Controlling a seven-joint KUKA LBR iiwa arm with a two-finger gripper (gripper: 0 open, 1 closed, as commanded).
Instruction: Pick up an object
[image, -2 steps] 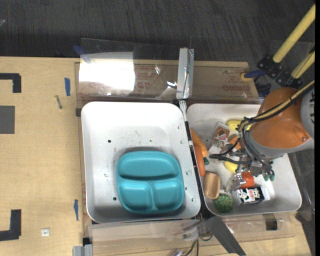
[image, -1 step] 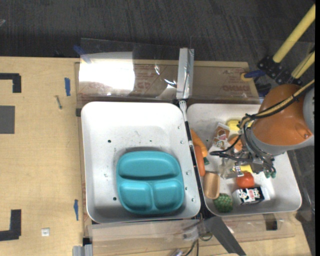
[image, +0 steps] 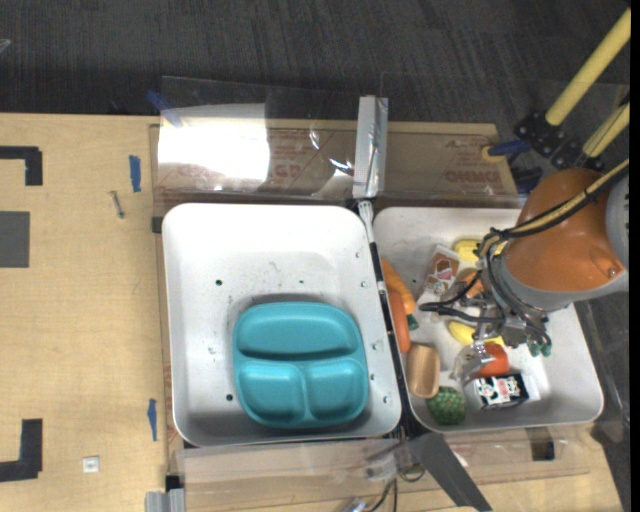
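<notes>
The big brown surface (image: 80, 300) holds two white bins side by side. The left bin (image: 200, 230) is well away from the fingers, and all it has in it is a blue-green tray (image: 300, 362) with three spaces. The grey and orange arm (image: 560, 240) hangs over the right bin (image: 570, 370), where all the small things are. Its fingers (image: 487, 345) are down low among those things, but wires and dark parts are in the way, so I cannot tell if they are spread or pressed together. I also cannot tell if they are pinching anything. A long orange carrot (image: 400, 300) lies near the fingers, on the side toward the other bin, along the wall. A tan piece (image: 422, 368) lies near them on that same side, a bit closer to the front edge. A yellow banana (image: 460, 330) sits just beside the fingers. A black and white box (image: 498, 390) sits just in front of them, and a little red-orange thing (image: 490, 356) looks to be right at their tips. A small green ball (image: 447, 404) is near the front wall. I think the reaching part is done. The grab and the lift up are not done yet, because nothing is up in the air.
</notes>
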